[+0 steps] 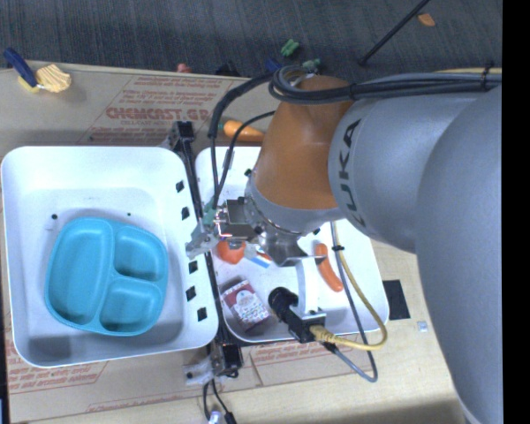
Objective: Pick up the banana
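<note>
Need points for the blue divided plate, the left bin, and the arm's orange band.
blue divided plate (106, 275): camera view, on the ridge where its three compartments meet.
left bin (88, 168): camera view, on the bare white floor above the plate.
orange band (305, 153): camera view, on the middle of its orange surface.

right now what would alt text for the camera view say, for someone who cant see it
A grey KUKA arm with an orange band reaches from the right down over the right white bin, hiding much of it; small orange items and a dark red packet lie there. The left white bin holds a blue divided plate.
</note>
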Motion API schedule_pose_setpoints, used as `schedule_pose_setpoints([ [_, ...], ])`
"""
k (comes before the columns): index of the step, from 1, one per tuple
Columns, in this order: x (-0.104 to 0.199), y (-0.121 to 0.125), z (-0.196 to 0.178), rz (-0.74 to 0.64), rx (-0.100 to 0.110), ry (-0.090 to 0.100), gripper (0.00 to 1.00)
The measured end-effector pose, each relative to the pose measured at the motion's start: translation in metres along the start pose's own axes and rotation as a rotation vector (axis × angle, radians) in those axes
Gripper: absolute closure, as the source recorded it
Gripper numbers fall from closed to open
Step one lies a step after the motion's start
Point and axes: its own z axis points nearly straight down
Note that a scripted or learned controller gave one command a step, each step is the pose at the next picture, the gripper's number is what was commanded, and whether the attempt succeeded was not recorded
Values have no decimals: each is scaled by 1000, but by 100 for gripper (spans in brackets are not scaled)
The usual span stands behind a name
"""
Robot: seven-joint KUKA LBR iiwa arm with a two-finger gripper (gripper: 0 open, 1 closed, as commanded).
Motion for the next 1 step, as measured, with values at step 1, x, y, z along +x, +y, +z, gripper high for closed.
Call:
schedule_pose_setpoints([
  [1,52,-1,52,-107,1,-1,0],
])
